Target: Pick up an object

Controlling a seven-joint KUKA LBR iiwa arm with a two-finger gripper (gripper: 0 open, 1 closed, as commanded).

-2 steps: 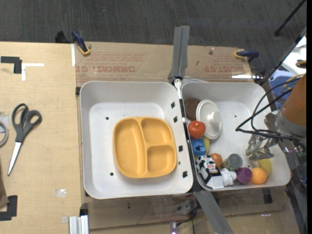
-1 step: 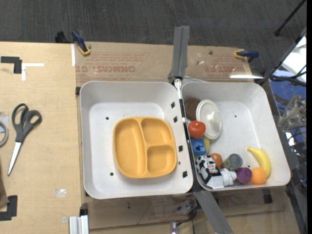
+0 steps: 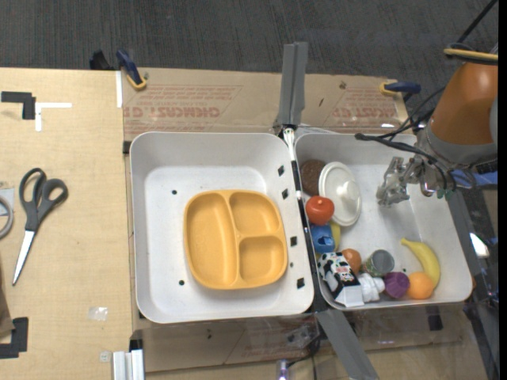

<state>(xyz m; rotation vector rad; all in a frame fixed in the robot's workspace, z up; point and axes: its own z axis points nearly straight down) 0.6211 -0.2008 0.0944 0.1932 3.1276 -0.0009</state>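
Note:
My gripper [image 3: 394, 183] hangs over the right bin [image 3: 372, 155], above a bare patch of its floor at the upper right. Nothing shows in its grasp. To its left lies a white bowl [image 3: 341, 190] next to a brown item [image 3: 311, 172] and a red tomato [image 3: 320, 209]. Below the gripper a yellow banana [image 3: 422, 256] lies beside an orange [image 3: 421, 286], a purple piece [image 3: 397, 283] and a small grey cup [image 3: 381, 261]. A blue item [image 3: 321, 238], a black-and-white toy [image 3: 337, 271] and a white piece [image 3: 362, 290] crowd the bin's lower left.
The left bin [image 3: 150, 212] holds a yellow divided plate [image 3: 236, 238]. Scissors [image 3: 36, 204] lie on the wooden bench at far left. Blue clamps [image 3: 131, 68] sit at the back of the cardboard. Cables trail from the arm [image 3: 467, 109] over the right bin's far edge.

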